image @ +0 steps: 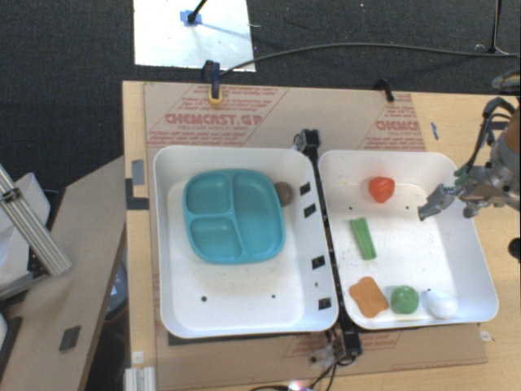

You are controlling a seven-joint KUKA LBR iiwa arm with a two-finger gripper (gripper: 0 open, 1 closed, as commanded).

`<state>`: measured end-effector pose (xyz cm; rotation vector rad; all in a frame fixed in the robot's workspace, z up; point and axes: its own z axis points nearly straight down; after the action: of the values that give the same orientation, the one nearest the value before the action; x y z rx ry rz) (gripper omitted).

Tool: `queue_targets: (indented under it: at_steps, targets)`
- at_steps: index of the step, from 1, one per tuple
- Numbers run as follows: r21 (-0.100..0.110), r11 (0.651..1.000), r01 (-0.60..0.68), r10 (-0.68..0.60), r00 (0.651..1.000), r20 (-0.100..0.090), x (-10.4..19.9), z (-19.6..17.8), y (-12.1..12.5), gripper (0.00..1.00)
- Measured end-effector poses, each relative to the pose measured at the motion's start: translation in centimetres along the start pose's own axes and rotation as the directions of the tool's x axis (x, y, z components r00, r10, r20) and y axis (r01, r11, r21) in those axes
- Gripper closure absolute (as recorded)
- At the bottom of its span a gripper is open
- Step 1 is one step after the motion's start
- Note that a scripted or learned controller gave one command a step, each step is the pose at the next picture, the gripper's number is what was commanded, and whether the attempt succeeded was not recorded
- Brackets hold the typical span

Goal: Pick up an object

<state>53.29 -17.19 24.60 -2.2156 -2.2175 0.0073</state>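
Well to the gripper's far side, in the left bin (175, 218), you had one teal divided tray (234, 216) with one small brown lump (283, 192) touching its rim.

In the right bin (468, 243), where the gripper (444, 199) hovered near the outer wall, five pieces lay: one red tomato-like piece (381, 189) nearest the tool, just ahead of it; one green stick (362, 239) beyond and below it; then, along the near wall, one orange bread-like piece (369, 296), one green ball (404, 300) and one white lump (443, 304).

You could not tell whether the tool was open or closed; nothing showed between its tips.

The red piece looked your likeliest pick. I judged it light, stiff play-food plastic, smooth and rounded, so apt to slip or roll; you would have done best to take it across its widest middle, coming straight down.
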Motion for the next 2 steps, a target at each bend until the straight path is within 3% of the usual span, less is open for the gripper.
queue_targets:
  at_steps: [1,2]
  targets:
    - [-0.010,1.000,0.003,-0.003,1.000,0.002,0.0,-0.5,0.2,0.00]
    - [-0.007,1.000,0.001,-0.001,1.000,0.001,0.8,4.2,-0.3,0.00]
